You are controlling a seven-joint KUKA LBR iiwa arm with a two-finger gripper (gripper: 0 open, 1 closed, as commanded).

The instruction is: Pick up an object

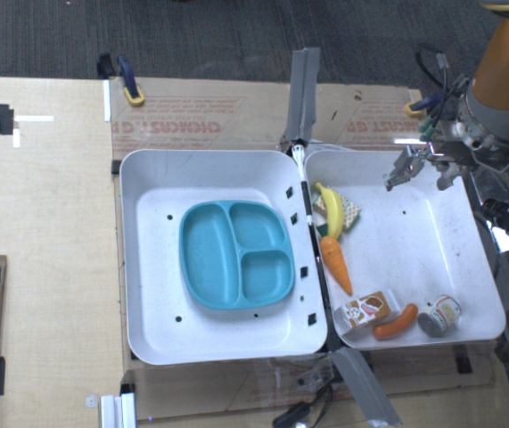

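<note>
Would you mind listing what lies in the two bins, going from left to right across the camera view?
Blue divided tray → banana → carrot → small carton → sausage → can. The banana and carrot overlap closely in left-to-right position, so their order is approximate.

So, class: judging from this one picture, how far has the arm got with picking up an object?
Done: nothing lifted yet. The banana, carrot, carton, sausage and can all lie in the right bin. In hand: the gripper sits over that bin's far edge with nothing between its fingers. Left: descend, grasp, lift.
</note>
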